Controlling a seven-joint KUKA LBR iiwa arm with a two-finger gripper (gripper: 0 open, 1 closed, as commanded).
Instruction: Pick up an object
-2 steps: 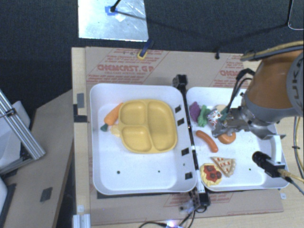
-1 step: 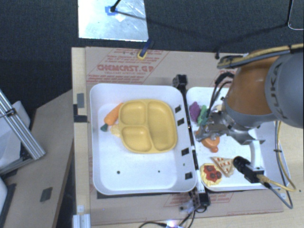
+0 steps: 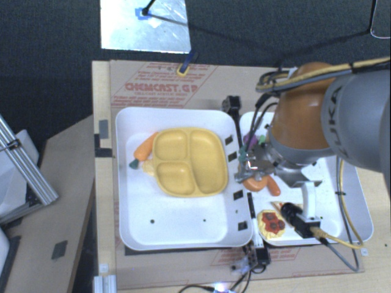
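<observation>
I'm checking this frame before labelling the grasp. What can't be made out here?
- Gripper: in the camera view the arm covers it, so its state is unreadable.
- Orange item: partly under the arm; no telling if it's held.
- Carrot: its end is tucked under the yellow tray.
- Right bin: largely hidden by the arm.

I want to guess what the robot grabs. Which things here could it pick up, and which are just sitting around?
For the job:
gripper, down in the right bin
orange toy under the arm
little pizza

Just lying about:
yellow divided plate in the left bin
carrot beside that plate
shiny metal sheet on the dark floor
</observation>
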